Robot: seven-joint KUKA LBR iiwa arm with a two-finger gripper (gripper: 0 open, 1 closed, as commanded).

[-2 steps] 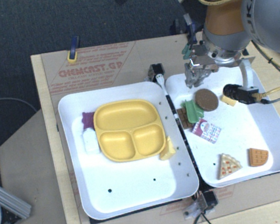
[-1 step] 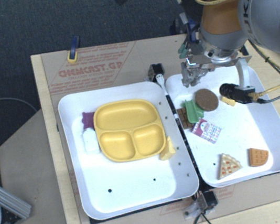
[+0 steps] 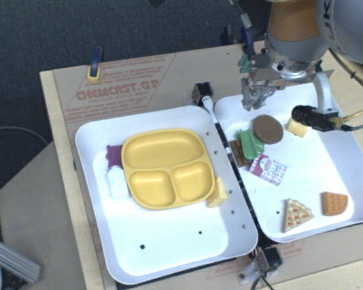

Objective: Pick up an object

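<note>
Hanging over the far left corner of the right bin [image 3: 332,160], the gripper [image 3: 255,99] sits low above the bin floor with nothing visibly in its grasp; whether it is open or closed cannot be told from this angle.

Just on the near side of the gripper lies a brown disc [image 3: 268,129], apart from it. A green block [image 3: 249,143] lies just beside the disc toward the bin's left edge, and a brown bar [image 3: 239,152] lies against the green block, close to that edge. A pale block [image 3: 295,129] rests on the other side of the disc, toward the right edge. Near the bin's middle lies a red packet [image 3: 268,169]. A pizza slice [image 3: 295,214] and a waffle [image 3: 334,203] lie side by side along the near edge, the waffle closer to the near right corner.

In the left bin [image 3: 170,239], a yellow tray [image 3: 168,167] with three compartments takes up the far half. A purple thing [image 3: 114,155] and a white bottle [image 3: 116,183] lie between the tray and the bin's left edge. A yellow scrap [image 3: 216,195] touches the tray's near right corner.
</note>
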